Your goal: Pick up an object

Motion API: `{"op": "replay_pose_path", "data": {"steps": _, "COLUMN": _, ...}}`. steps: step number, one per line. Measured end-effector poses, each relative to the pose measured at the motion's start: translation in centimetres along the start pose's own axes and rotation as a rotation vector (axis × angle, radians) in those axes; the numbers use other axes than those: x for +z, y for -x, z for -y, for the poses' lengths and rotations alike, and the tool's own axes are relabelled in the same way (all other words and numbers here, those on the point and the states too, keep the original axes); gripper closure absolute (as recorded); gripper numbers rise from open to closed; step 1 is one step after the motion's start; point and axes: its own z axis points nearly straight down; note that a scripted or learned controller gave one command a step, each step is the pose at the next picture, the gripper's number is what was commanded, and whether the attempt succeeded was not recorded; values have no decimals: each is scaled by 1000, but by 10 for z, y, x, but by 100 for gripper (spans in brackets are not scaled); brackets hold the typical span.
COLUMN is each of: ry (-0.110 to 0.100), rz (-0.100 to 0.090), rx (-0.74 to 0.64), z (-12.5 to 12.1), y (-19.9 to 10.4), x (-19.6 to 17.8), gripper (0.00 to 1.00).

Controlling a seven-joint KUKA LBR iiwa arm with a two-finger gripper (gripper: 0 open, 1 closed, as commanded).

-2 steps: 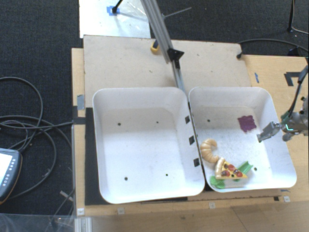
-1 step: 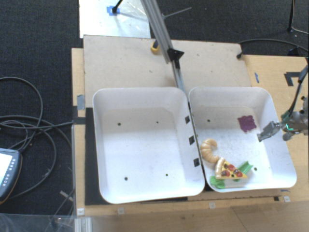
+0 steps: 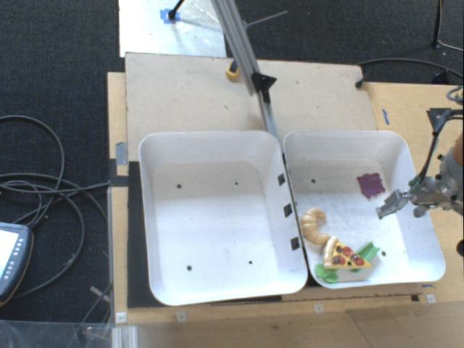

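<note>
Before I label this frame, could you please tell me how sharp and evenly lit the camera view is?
Camera view: lighting is soft and even, with faint shadows along the walls of the right white bin; the purple flat piece, tan croissant toy and toy pizza slice read clearly; the grey metal gripper at the right edge looks slightly blurred.
</note>
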Motion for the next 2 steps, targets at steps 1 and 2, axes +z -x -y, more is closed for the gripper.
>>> {"op": "replay_pose_path", "data": {"steps": 1, "ry": -1, "rz": -1, "rx": 0, "z": 0, "y": 0, "x": 42, "gripper": 0}}
{"op": "replay_pose_path", "data": {"steps": 2, "ry": -2, "rz": -2, "rx": 0, "z": -8, "y": -3, "x": 100, "gripper": 0}}
